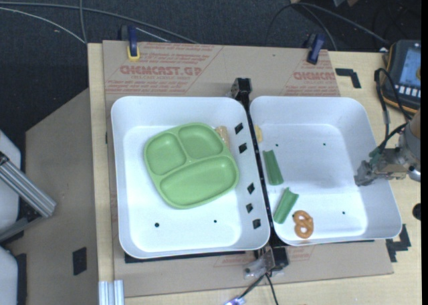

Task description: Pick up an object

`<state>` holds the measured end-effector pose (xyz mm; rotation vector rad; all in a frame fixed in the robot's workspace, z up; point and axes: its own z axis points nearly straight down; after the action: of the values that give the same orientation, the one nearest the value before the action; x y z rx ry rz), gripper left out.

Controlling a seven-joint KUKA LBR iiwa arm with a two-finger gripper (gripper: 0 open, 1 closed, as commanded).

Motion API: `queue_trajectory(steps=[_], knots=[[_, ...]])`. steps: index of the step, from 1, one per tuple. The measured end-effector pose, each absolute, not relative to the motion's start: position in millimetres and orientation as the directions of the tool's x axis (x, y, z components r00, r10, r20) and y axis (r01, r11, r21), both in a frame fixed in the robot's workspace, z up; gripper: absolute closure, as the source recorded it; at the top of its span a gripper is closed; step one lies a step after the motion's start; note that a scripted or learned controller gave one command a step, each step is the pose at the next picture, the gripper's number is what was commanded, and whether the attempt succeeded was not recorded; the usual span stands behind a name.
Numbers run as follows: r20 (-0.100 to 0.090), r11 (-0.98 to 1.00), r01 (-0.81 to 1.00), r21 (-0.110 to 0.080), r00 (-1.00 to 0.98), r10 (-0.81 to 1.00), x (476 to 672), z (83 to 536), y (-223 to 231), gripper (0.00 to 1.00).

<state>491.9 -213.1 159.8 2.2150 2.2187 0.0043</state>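
Nothing had been picked up yet: the hand (364, 173) hovered at the right bin's (348, 113) right rim, and whether it was released or clenched I cannot tell. Left of it, near the bin's front, lay a small pretzel (303, 223) beside two green sticks (273, 166).

Fixed overhead camera, slanted down, both bins (127, 183)

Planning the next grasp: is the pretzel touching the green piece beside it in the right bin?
Cannot tell. In the camera view the pretzel lies just below-right of the lower green piece, their edges meeting or nearly meeting, with no plain gap or contact visible.
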Motion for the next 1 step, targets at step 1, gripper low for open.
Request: queue_trajectory(steps=[1], knots=[[-0.003,0.002,1.0,0.007,-0.002,1.0,502.2,215.0,-207.3,1.0]])
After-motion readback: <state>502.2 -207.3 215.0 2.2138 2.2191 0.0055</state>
